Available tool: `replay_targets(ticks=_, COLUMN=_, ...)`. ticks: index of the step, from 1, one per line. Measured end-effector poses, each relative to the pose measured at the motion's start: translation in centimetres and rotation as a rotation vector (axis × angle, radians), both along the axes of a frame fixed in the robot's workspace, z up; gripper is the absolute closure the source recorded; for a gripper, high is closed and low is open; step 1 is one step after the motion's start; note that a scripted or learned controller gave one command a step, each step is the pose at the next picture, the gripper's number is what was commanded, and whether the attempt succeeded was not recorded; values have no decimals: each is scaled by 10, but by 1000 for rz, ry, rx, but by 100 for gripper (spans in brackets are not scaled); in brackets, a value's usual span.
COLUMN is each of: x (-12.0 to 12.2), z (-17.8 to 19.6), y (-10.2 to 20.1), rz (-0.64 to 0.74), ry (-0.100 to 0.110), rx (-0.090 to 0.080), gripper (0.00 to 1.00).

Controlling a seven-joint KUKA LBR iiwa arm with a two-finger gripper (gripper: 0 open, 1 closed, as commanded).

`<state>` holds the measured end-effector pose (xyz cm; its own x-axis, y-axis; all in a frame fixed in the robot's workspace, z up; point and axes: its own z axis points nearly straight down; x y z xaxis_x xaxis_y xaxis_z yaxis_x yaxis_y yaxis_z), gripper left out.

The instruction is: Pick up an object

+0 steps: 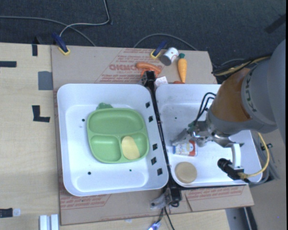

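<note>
Carton lies under the hand in right bin.

- A dark grey carpeted floor fills the top of the view.
- A thin pale cable loops over it.
- A light wooden benchtop carries black tape marks.
- A brown cardboard sheet with red print lies on the bench, held by blue-and-yellow clamps along its far edge.

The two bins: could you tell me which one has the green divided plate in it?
The left bin holds the green plate; the right bin has the gripper over it.
</note>
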<state>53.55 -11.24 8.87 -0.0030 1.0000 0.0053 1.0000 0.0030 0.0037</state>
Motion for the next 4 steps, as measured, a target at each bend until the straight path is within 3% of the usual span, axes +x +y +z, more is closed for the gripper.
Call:
replay_targets(ticks=1, x=3, z=12, y=-4, rz=-4, ry=-15, rx=-10, gripper=100)
replay_targets(ticks=2, x=45, z=96, y=78, rz=-1, ry=3, rx=-5, gripper=100)
replay_targets(ticks=3, x=45, z=95, y=78, rz=-1, ry=5, rx=-5, gripper=0)
replay_targets(ticks=4, x=7, z=95, y=60, rz=-3, ry=6, rx=-6, gripper=0)
